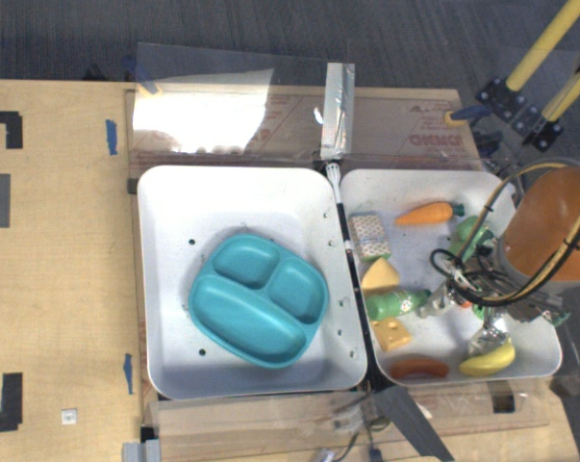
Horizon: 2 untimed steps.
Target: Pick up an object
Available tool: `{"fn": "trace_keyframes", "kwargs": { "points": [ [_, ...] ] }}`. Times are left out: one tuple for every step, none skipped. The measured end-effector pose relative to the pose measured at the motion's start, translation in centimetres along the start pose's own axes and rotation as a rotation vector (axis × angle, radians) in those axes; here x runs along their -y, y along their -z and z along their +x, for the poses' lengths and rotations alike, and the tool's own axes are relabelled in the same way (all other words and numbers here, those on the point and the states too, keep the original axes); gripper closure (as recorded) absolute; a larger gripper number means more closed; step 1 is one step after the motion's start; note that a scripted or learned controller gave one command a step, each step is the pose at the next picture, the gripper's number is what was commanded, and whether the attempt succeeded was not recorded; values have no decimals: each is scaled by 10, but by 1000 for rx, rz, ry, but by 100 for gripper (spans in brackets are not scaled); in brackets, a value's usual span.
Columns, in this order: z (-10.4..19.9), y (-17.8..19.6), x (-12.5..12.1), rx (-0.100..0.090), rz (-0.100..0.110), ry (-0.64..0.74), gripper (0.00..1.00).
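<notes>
At the lower right of the frame, in the right-hand bin (pixel 549 349), a toy banana (pixel 489 358) lies against the near wall, and the gripper (pixel 492 332) hangs just above it, its metal tip touching or nearly touching the fruit's upper side. Whether that tip is spread or pressed together cannot be told from here, since cables and the wrist crowd over it, and nothing shows the banana gripped. To the banana's left, along the same near wall, lies a dark red sausage-like piece (pixel 419 366), with a holed cheese wedge (pixel 392 333) above it, then a green toy vegetable (pixel 397 303), a plain yellow wedge (pixel 380 275) and a speckled grey block (pixel 368 231) running up the bin's left side. A carrot (pixel 427 214) sits near the top, well apart from the gripper. The left bin (pixel 164 258) holds a teal divided plate (pixel 261 298). The likely trouble is the curved, smooth banana sliding away along the wall or pivoting out as the tip closes on it, and the bin's wall itself may block one side of the grasp.
</notes>
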State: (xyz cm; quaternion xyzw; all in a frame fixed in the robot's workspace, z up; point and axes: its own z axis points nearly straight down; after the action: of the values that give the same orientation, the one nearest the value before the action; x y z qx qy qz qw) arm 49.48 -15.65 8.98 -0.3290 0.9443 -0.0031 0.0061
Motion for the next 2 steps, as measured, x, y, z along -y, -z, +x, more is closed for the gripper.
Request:
{"fn": "trace_keyframes", "kwargs": {
  "points": [
    [-6,13,1,13,8,2,100],
    [-27,21,31,-3,-6,-30,100]
  ]
}}
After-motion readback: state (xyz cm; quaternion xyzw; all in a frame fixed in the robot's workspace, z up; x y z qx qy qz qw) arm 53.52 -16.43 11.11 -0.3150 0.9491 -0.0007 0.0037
